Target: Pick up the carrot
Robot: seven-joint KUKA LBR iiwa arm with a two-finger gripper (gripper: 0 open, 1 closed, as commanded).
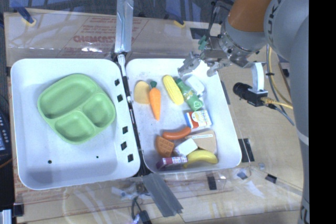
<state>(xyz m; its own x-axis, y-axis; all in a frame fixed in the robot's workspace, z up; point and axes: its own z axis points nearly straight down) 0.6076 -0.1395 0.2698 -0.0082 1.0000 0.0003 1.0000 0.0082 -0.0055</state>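
The carrot (155, 103) lies in the right bin (226, 118) between a pale yellow piece (142, 92) and a corn cob (172, 89). The gripper (200, 66) hovers over the bin's far edge, fingers spread, pinching nothing

The arm (273, 13) is cut off by the top and right edges of the view, so its upper links are unseen. The gripper (202, 66) overlaps the far rim of the right bin (231, 128); finger spacing cannot be determined. Just below the gripper, a green bottle (190, 93) is partly covered by a white item (195, 84) (too small to identify). Nearer the front wall, a small dark packet (171, 161) has unreadable print.
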